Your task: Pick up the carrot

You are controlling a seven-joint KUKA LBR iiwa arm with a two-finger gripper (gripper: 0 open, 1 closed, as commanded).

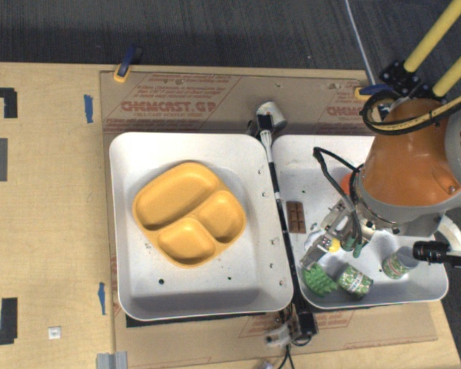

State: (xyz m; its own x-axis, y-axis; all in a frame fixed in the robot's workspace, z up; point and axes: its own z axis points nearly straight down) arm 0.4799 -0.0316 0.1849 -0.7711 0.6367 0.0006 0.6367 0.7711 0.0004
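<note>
Below, cardboard-covered bench (46, 206), white bins (138, 283).

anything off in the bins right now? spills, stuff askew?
No spill or damage. The yellow divided plate sits slightly askew in the left bin. In the right bin, a green leafy item and two small cans lie jumbled beside the gripper.

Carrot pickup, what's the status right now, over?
Two-finger gripper low in the right white bin, among small items. Orange carrot: just an orange sliver beside the arm, identity unsure. Green toys crowd the fingers.
</note>
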